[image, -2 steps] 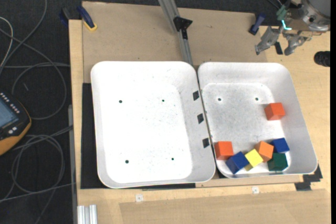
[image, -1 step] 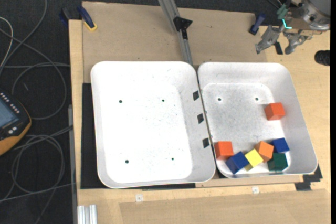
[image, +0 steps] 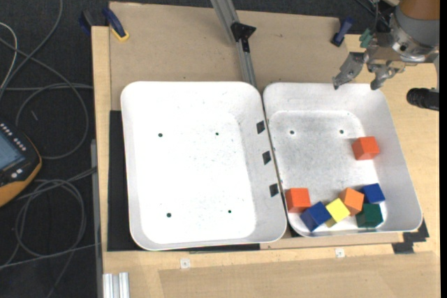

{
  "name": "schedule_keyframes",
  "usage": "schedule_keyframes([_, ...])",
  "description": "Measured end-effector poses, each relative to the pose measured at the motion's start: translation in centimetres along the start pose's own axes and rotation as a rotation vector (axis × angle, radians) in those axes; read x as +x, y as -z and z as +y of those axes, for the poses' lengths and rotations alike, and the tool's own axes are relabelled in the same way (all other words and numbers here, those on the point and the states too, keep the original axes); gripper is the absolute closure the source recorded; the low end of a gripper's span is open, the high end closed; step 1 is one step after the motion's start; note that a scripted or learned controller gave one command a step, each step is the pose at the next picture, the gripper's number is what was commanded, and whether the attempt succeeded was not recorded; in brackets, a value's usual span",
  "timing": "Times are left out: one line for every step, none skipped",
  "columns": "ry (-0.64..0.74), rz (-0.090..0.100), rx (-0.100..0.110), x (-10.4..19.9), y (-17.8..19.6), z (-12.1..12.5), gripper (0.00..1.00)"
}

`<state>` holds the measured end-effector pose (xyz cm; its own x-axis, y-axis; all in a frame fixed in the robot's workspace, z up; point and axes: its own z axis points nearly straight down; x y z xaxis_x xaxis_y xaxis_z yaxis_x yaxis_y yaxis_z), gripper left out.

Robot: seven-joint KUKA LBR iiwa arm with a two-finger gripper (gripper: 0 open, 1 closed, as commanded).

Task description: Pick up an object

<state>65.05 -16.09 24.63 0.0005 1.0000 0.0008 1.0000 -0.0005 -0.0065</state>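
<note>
Block cluster (image: 339, 209), six o'clock in the right bin (image: 398, 150); lone orange block (image: 365, 148) at three. Gripper (image: 361, 79), twelve o'clock rim, fingers apart, empty. Risk: crowded blocks may jam between fingers.

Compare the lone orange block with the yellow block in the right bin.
The lone orange block sits apart, higher up the right bin, touching nothing; the yellow block is wedged in the cluster along the bin's near edge, between a blue and an orange block. The orange one looks slightly bigger. Both are small cubes lying loose, away from the tool.
</note>
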Motion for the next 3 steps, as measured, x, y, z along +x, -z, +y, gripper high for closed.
schedule_keyframes([0.001,0.001,0.001,0.7,-5.7,-0.7,0.0])
schedule_keyframes([0.0,0.001,0.001,0.1,-11.9,-0.8,0.0])
schedule_keyframes([0.001,0.0,-0.009,0.1,-10.2,-0.5,1.0])
